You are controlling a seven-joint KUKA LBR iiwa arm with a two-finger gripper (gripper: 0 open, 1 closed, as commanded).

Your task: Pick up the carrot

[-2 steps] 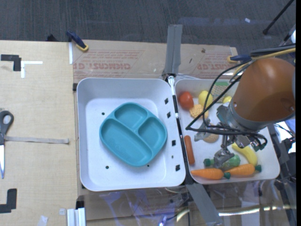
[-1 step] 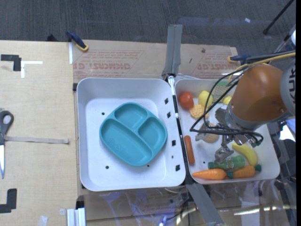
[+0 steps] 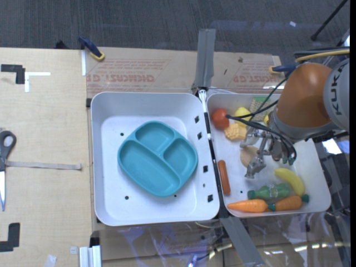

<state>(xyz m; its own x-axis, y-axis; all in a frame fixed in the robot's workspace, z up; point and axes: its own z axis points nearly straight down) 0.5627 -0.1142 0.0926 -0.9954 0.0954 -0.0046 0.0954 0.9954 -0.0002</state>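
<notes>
Orange carrot (image 3: 248,206) lengthwise left-right, tip leftward.

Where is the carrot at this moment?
The carrot lies in the right bin, against its near edge at the left corner, just below the green bottle and below the gripper.

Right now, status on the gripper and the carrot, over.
Gripper low in right bin, nothing seen held. Carrot flat at near wall, untouched. Green bottle sits between gripper and carrot.
</notes>
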